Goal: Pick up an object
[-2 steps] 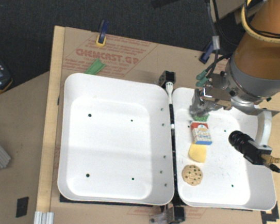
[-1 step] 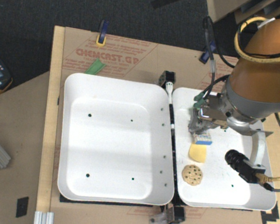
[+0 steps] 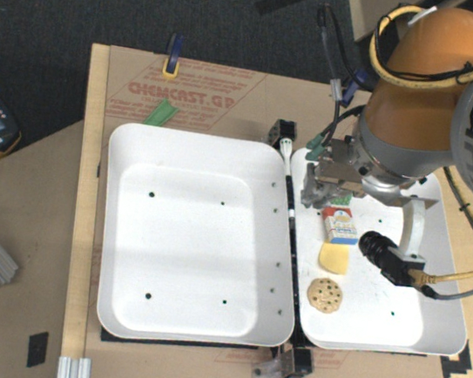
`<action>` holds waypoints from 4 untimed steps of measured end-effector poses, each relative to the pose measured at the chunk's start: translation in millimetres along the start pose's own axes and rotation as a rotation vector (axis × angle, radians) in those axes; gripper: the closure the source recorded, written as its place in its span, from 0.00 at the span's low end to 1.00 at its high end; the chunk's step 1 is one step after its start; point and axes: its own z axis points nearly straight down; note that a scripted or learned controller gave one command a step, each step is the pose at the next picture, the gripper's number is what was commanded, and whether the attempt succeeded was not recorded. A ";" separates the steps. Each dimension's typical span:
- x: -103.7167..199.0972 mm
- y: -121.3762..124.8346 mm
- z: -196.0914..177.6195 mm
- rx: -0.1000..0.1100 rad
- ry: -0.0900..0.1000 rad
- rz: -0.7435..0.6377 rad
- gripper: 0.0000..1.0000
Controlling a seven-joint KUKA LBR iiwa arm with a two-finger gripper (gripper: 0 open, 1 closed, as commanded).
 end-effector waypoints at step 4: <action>-10.1 -4.5 -4.3 -0.004 0.001 -0.002 1.00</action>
